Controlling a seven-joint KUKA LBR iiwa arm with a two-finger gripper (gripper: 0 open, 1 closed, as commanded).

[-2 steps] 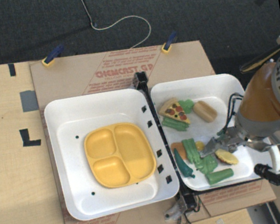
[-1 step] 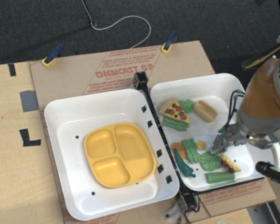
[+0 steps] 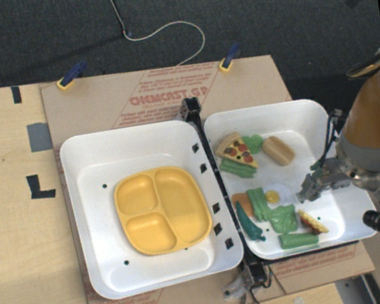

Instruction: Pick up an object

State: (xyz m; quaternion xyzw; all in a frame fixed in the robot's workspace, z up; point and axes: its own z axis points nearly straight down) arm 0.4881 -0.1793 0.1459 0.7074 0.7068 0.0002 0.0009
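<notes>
One gripper [image 3: 310, 187] on a grey KUKA arm [image 3: 374, 131] hangs low over the right bin [image 3: 313, 109], near that bin's right wall, its dark fingers too small and blurred to tell how far apart they stand, and nothing shows between them. Just beside the gripper, toward the bin's front edge, lies a small yellow-and-red toy food piece [image 3: 312, 222], with a long green piece [image 3: 298, 240] along the front wall next to it. Toward the bin's middle sit a leafy green piece [image 3: 283, 219], a small yellow round piece [image 3: 273, 197], a light green strip [image 3: 258, 203] and a dark teal strip [image 3: 249, 222] near the left wall. At the bin's back, well apart from the gripper, rest a tan bread roll [image 3: 278, 150], a pizza slice [image 3: 236, 150] and a green pepper-like piece [image 3: 236, 168] just in front of the slice. In the left bin [image 3: 76, 159], a yellow divided plate [image 3: 162, 209] lies near the middle. Both bins stand on a cardboard sheet [image 3: 166, 94] clamped at its back edge by two blue-and-yellow clips [image 3: 72, 75], with a white cable [image 3: 155, 27] looping behind
</notes>
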